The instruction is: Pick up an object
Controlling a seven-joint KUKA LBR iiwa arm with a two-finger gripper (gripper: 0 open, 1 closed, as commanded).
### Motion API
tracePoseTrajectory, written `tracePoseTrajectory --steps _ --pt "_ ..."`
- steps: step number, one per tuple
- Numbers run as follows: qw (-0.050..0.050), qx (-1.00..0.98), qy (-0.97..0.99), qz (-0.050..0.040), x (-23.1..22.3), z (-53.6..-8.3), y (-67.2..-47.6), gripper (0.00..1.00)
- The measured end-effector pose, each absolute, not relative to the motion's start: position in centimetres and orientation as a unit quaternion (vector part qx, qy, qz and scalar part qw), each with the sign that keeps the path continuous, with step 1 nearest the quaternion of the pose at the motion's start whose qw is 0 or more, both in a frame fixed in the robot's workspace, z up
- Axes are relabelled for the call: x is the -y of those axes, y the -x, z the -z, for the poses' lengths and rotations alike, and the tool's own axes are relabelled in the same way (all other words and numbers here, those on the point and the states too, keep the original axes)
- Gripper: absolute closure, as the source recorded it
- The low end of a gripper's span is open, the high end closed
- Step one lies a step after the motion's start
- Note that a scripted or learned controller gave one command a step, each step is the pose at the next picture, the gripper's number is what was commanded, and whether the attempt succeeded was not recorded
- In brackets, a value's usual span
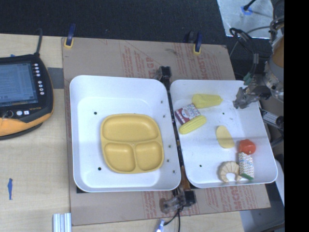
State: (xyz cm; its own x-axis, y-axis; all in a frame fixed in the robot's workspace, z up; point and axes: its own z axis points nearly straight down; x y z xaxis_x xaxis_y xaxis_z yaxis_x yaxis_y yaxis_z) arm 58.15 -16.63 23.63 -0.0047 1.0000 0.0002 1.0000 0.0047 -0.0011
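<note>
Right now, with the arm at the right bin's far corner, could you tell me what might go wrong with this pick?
1. The pincer sits at the right bin's rim, apart from every item; closing here would likely grab nothing.
2. The corn touches the packet, so a grasp there may shove or snag both.
3. The croissant, carton and tomato crowd the near corner, leaving little finger room.
</note>
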Motion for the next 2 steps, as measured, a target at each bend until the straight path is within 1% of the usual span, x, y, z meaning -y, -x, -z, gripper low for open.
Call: tracePoseTrajectory --steps 1,2 --pt "0.001 0.709 0.705 -0.0015 14.93 -20.45 -56.54 1.0" --pt "0.001 0.709 0.705 -0.0013 14.94 -20.47 -56.55 0.0"
